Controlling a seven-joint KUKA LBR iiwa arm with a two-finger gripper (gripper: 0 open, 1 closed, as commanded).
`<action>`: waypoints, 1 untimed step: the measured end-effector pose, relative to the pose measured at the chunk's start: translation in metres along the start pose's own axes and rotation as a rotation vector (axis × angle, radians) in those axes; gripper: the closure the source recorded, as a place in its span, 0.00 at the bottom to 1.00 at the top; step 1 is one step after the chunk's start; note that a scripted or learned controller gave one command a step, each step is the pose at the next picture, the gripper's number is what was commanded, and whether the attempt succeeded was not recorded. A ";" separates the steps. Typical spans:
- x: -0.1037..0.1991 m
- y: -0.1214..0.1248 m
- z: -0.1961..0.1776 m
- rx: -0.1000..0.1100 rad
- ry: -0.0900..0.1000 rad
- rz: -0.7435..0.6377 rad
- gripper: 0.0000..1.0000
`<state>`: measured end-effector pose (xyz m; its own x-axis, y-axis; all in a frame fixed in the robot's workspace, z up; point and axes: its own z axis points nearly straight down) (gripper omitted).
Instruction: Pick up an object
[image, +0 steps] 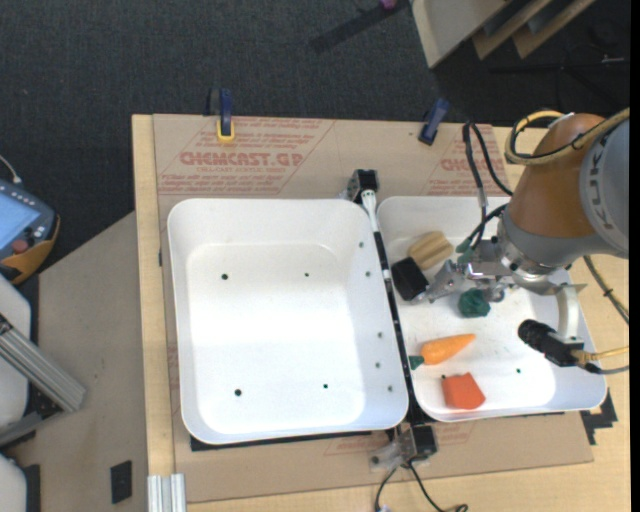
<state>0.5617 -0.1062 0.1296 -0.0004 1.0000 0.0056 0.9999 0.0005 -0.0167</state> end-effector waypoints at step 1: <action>-0.021 -0.088 0.004 -0.007 -0.002 0.006 0.00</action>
<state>0.4740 -0.1277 0.1271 0.0058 1.0000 0.0031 0.9999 -0.0057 -0.0100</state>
